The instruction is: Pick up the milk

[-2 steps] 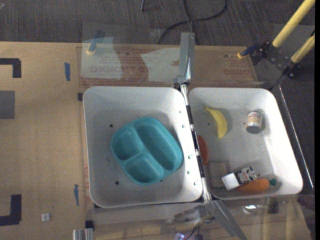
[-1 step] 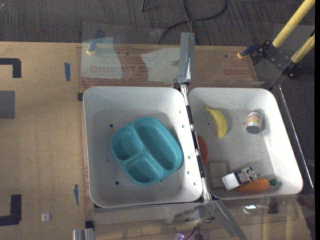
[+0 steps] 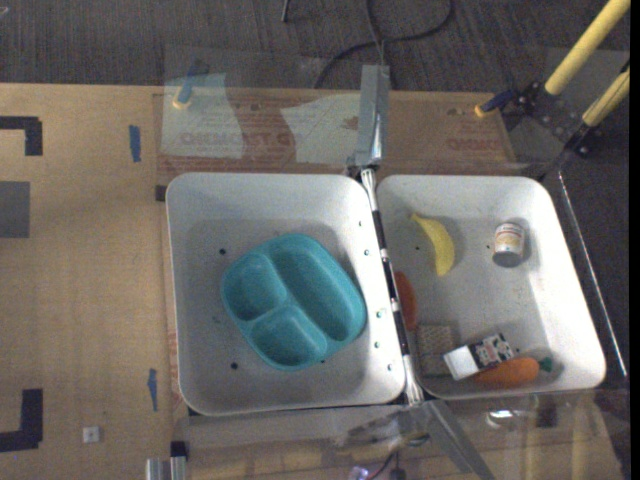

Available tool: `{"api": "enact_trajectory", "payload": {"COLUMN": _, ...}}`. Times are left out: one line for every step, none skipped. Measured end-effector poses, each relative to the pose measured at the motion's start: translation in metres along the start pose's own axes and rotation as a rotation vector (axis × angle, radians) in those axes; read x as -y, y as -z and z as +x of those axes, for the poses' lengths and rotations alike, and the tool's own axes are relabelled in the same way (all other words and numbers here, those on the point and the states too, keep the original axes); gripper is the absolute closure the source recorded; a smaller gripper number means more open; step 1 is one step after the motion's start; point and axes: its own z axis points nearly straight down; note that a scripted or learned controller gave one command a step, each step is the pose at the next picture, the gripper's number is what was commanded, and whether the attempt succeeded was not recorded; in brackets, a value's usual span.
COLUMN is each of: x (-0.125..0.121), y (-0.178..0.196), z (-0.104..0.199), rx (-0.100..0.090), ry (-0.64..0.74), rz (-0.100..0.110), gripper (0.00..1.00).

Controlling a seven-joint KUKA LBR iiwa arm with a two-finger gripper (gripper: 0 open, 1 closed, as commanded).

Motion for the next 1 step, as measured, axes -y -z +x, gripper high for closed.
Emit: {"api": "enact_trajectory", "payload": {"x": 0.0001, "y": 0.0, "z": 0.0003, "rx": 0.0, "ry": 0.001, "rz": 0.0, "gripper": 0.0}}
